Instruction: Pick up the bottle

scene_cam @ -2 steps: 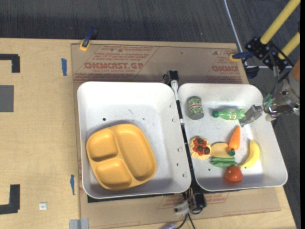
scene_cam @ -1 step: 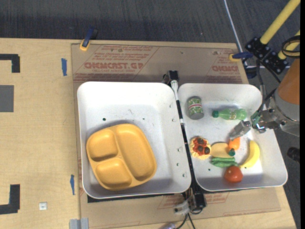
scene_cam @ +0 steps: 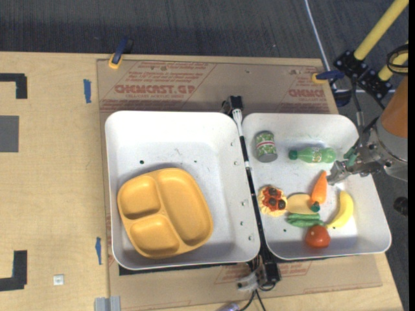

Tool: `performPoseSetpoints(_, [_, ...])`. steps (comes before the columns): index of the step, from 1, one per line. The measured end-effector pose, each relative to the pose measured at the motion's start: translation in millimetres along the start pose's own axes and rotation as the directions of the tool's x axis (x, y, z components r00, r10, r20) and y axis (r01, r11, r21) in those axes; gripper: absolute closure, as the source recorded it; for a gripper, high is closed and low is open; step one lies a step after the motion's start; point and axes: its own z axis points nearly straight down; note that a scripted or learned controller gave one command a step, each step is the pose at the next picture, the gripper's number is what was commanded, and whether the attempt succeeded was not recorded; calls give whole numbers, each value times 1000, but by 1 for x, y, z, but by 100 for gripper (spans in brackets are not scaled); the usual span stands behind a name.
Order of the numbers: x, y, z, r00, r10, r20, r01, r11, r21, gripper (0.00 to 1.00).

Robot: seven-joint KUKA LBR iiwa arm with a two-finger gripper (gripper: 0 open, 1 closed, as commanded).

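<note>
Lying on its side near the far wall of the right bin (scene_cam: 373, 235), the green plastic bottle (scene_cam: 313, 154) points its cap toward the can. The can (scene_cam: 264, 146), a short cylinder with a green label, stands just to the bottle's left. The gripper (scene_cam: 343, 168) sits just beside the bottle's right end, near the bin's right wall; whether its jaws are parted or closed cannot be told, and nothing is visibly held. Toy foods cluster in the near half of this bin: a tapered orange carrot (scene_cam: 318, 189), a curved yellow banana (scene_cam: 343, 210), a round red tomato (scene_cam: 317, 236), a green pod-shaped piece (scene_cam: 303, 220), a pale yellow rounded piece (scene_cam: 298, 203) and a small pizza-like disc (scene_cam: 272, 199). The left bin (scene_cam: 168, 135) holds a smooth yellow divided plate (scene_cam: 164, 210) with three compartments. Both bins are shallow, white and round-cornered.
</note>
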Motion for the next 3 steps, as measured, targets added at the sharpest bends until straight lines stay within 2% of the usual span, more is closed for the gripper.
performPoseSetpoints(1, [-72,-17,70,984,-177,-2,177,984,2,100])
performPoseSetpoints(2, [-72,-16,70,984,-177,-2,177,984,2,0])
performPoseSetpoints(3, [3,-31,52,951,-308,-4,308,951,2,0])
